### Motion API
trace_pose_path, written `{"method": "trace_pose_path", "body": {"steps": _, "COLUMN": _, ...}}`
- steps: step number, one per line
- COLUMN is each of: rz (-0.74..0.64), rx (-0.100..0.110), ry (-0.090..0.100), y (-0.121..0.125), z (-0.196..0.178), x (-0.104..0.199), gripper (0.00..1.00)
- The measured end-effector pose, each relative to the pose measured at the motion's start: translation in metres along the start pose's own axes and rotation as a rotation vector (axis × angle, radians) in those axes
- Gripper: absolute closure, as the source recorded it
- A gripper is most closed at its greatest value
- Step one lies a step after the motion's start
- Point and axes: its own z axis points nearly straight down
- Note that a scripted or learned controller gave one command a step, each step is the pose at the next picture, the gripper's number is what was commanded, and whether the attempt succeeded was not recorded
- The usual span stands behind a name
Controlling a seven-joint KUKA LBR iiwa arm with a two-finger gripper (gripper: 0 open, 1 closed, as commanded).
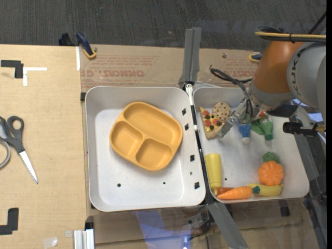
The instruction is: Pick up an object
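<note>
The gripper hangs low in the right bin, beside the pizza slice and cookie; whether its jaws are open or hold anything cannot be told. Toys crowd the bin's front edge around the pumpkin, leaving its middle floor bare.

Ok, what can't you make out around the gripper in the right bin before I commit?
- Gripper, camera view: its tips blur into the toys beneath, so any contact is unreadable.
- Green toy: partly covered by the wrist, shape unclear.
- Blue object: too small to identify.
- Pizza slice: right edge hidden by the gripper.
- Arm: cut off by the right edge.
</note>
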Motion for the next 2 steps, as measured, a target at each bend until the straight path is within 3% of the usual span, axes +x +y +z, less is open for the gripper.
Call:
{"method": "trace_pose_path", "body": {"steps": 1, "rz": 0.003, "rx": 0.001, "ry": 0.000, "y": -0.017, "z": 0.000, "x": 0.004, "gripper": 0.00}}
{"method": "trace_pose_path", "body": {"steps": 2, "rz": -0.071, "rx": 0.001, "ry": 0.001, "y": -0.087, "z": 0.001, "x": 0.012, "gripper": 0.00}}
